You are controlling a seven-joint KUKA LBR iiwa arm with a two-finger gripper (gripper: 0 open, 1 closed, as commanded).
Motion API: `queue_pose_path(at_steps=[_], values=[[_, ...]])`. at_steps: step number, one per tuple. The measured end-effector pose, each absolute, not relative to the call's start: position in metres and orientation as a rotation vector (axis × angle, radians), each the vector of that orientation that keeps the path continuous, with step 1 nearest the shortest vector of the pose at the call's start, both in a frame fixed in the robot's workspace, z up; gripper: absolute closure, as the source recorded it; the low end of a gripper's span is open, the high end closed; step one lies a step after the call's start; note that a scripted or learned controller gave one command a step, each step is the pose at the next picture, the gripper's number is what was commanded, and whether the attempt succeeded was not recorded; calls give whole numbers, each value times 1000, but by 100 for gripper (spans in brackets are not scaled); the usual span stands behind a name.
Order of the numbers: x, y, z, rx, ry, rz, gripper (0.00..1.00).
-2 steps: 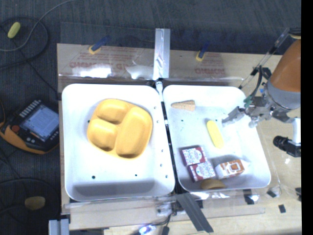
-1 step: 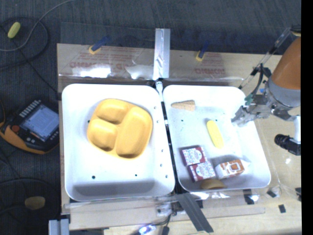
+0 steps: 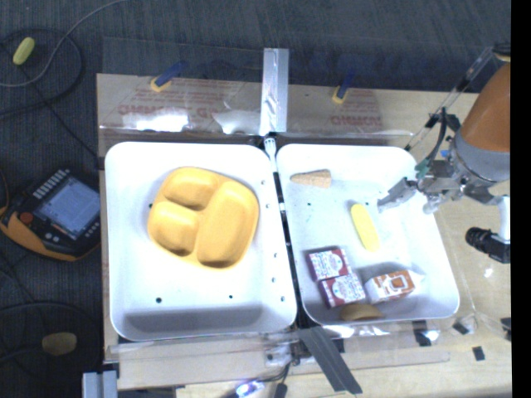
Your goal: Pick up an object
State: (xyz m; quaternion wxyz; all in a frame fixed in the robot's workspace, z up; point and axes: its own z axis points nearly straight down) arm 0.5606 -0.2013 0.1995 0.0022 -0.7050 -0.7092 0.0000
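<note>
The yellow oblong plastic block [image 3: 364,226] lies on the floor of the right white bin [image 3: 292,222], its long axis running near to far with a slight tilt. The gripper [image 3: 412,191] hangs just right of it and slightly farther back — fingers apart, grasping nothing. A short move leftward and down would likely bring it over the block; two red cartons [image 3: 335,276] sit nearer the front wall.
</note>
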Motion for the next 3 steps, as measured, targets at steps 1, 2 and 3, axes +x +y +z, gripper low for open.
queue_pose_path(at_steps=[1, 2, 3], values=[[561, -181, 91, -2178, -2273, -3, 0], [562, -181, 101, -2178, -2272, -7, 100], [589, -124, 235, -2347, -2090, 5, 100]])
